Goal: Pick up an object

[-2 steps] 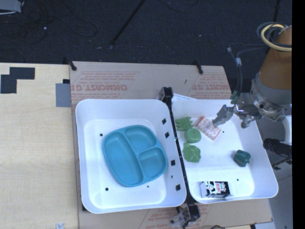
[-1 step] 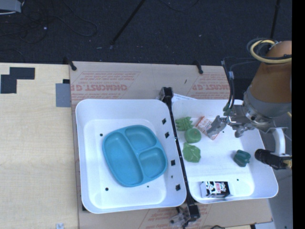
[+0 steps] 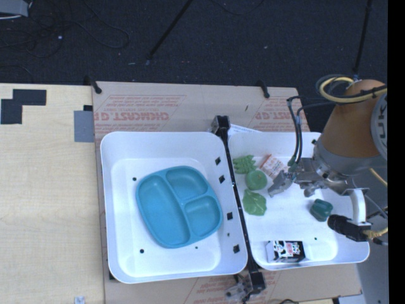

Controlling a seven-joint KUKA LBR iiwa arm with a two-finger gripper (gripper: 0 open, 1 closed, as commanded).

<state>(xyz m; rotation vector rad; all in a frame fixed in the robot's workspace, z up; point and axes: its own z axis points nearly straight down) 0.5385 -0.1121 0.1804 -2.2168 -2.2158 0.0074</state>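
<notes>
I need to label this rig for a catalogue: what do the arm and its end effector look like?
The arm is bulky and rounded, orange above a grey wrist, with a yellowish cable loop on top and a dark cable alongside. The end effector is small grey metal.

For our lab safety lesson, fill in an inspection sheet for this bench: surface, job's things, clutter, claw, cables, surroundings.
Surface: two white bins side by side, left bin and right bin, on cardboard.
Job's things: green pieces, teal block, small black-and-white carton, red-and-white packet, all in the right bin.
Clutter: blue divided plate in the left bin.
Claw: claw low over the right bin beside the green pieces; nothing seen between its fingers.
Cables: yellow loop on the arm; dark cables on the floor.
Surroundings: dark floor, pale wooden tabletop.
</notes>
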